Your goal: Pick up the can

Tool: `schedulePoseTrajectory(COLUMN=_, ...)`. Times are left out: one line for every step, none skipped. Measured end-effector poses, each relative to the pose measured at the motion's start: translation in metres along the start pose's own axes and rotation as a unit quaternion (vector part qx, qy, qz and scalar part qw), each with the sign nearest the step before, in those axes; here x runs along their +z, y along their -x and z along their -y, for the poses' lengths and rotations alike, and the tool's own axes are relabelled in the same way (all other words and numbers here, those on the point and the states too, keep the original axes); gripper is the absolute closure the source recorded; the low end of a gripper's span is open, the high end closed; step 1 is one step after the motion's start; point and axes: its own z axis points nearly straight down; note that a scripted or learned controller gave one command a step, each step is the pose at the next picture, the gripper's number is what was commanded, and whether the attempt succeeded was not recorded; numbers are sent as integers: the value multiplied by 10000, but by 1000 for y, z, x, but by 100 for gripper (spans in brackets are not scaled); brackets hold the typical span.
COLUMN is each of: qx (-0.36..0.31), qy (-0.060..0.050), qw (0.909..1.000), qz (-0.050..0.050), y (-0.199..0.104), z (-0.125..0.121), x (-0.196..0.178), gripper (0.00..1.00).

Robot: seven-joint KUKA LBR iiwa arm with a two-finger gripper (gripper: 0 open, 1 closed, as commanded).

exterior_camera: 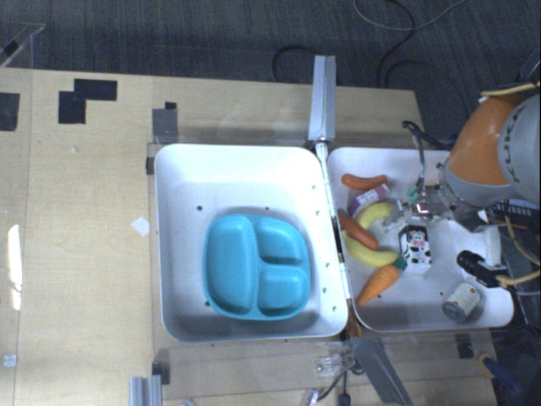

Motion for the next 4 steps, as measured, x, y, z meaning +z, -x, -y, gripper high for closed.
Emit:
schedulePoseTrajectory(qx=721, qy=-18, qw=9974, qz=2, y=37, z=-65, x=3, gripper=0)
schedulePoseTrajectory(qx=883, qy=-25, qw=9961, qz=-1, y=12, z=-45, x=2, gripper=0)
schedulePoseTrajectory(qx=1011, qy=-6, qw=9949, qz=-4, y=-1, z=33, x=-1, gripper=0)
schedulePoseTrajectory(qx=997, qy=32, qw=9950, qz=-6, y=-3, z=29, x=-12, gripper=100)
